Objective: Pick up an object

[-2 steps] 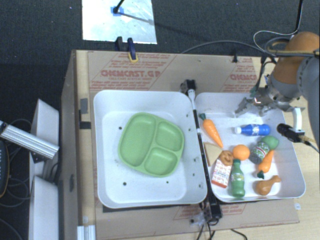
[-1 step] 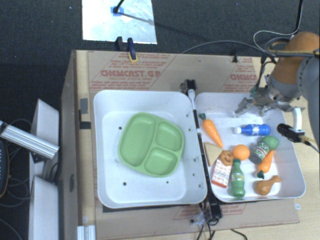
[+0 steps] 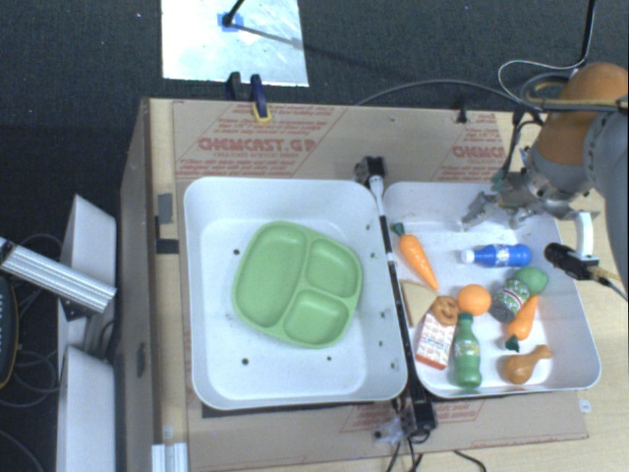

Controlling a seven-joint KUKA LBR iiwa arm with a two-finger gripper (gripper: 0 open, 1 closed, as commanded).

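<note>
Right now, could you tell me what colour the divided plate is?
Light green plate, camera view.

Floor (image 3: 79, 67): dark carpet, speckled, lay around the counter on all visible sides.
Floor patch (image 3: 236, 28): pale, shiny rectangular sheet lay beyond the counter's far edge, with a small blue mark on it.
Counter (image 3: 295, 136): light wood, topped with brown protective sheet printed in red lettering.
Clamps (image 3: 246, 91): two dark ones stood at the counter's far edge.
Cables (image 3: 413, 91): dark, ran across the floor.
Left side (image 3: 59, 273): a metal rail and white panels stood.
</note>
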